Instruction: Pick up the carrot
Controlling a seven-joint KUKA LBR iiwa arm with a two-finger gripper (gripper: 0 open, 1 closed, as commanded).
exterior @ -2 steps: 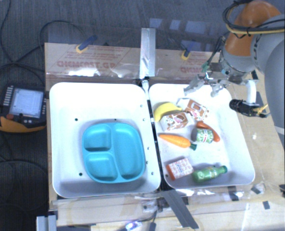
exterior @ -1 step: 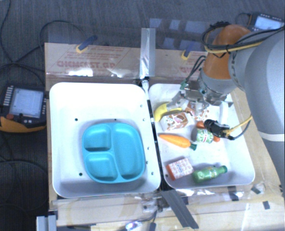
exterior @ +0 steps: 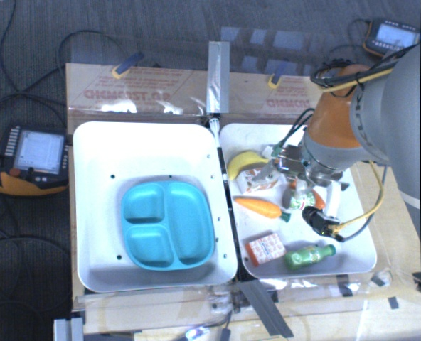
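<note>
The orange carrot lies on the floor of the right bin, near its left wall, pointing left to right. My gripper hangs low over the bin just to the right of the carrot's right end, among small items. Nothing of the carrot is seen inside it. The arm with its orange band comes in from the upper right and hides part of the bin behind it.
A yellow banana and a white-red packet lie above the carrot. A red box and a green bottle rest near the front wall. The left bin holds a blue divided tray.
</note>
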